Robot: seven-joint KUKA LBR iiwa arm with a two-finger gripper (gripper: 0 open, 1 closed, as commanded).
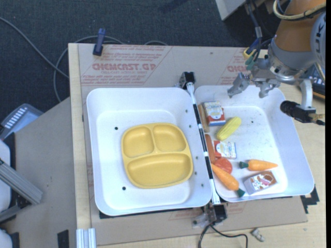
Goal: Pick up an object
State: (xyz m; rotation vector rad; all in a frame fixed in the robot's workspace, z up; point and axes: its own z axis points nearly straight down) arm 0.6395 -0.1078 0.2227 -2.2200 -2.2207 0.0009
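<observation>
Gripper hovers over right bin's far rim, fingers spread, holding nothing. I read this as pre-grasp. Corn cob lies nearest, mid-bin; next I need to come down on it.

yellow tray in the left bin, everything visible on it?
The tray is a yellow plastic-looking plate with rounded corners and three compartments: two small ones at the far side, one wide one at the near side. It lies flat, turned slightly, about mid-floor in the left bin. All three compartments hold nothing. It touches just the bin floor.
</observation>
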